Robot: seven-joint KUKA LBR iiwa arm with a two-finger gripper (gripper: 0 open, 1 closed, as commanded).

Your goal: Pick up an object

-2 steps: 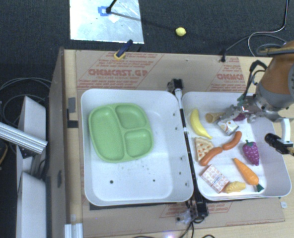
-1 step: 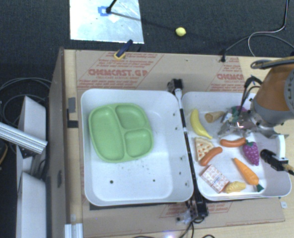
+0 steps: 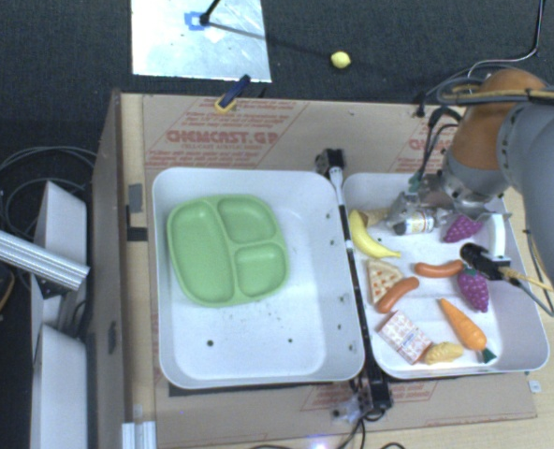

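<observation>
Gripper: low in the back part of the right bin, over the far-left corner area; whether its jaws are parted or closed I cannot tell, and nothing is visibly caught in it.
Arm: grey with an orange band, reaching in from the right, bent down over the bin's back edge.
Nearest item: banana, just beside the gripper toward the bin's left wall; long axis runs roughly back-to-front, curving with its front tip swung toward the bin's middle.
Next outward: purple grapes just right of the gripper; sausage lying crosswise in front of it.
Further items: pizza slice, second sausage, second grape bunch, carrot pointing front-right, wafer block, small yellow pastry.
Left bin: holds a green divided plate.
Step in hand: approach or descent, by my reading; no grasp is evident.
Next move calls for: settling on one item, likely the banana, and closing across its narrow width, then lifting straight up.
</observation>
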